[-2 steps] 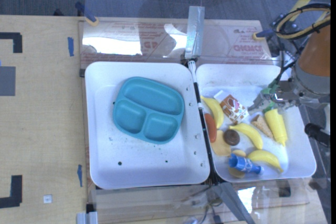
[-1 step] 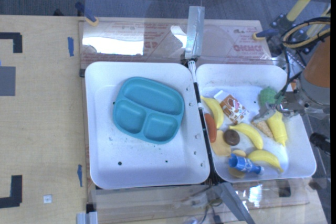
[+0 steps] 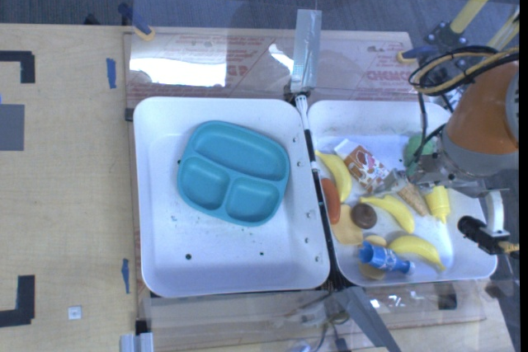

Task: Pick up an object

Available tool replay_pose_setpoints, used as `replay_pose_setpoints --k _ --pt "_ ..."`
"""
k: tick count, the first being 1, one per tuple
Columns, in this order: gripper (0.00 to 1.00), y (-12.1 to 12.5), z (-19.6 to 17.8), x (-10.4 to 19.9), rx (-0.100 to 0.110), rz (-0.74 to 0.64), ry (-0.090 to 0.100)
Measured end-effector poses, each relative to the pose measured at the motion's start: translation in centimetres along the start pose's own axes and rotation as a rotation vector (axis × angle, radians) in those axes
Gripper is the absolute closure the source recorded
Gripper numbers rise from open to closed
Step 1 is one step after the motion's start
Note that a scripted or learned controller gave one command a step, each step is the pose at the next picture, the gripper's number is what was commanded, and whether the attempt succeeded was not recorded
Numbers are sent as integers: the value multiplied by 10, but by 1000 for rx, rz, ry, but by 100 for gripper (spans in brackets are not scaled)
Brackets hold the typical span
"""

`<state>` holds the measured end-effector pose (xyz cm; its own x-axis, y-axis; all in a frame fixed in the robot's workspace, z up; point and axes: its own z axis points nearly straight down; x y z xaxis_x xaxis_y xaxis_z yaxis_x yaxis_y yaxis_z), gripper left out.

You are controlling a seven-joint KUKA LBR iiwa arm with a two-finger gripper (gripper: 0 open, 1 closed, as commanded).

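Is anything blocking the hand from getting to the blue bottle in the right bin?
Nothing lies over the blue bottle, but it is crowded. A yellow banana lies against it on the arm's side, and another banana lies between it and the hand, so a low approach would meet those first.
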<state>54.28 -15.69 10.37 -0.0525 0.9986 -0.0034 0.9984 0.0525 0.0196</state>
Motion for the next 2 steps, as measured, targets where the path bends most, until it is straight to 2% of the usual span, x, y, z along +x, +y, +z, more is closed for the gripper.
replay_pose_setpoints --k 1,2 --pt "0 -33 16 21 15 13 5" --pt "100 -31 8 19 15 12 3"
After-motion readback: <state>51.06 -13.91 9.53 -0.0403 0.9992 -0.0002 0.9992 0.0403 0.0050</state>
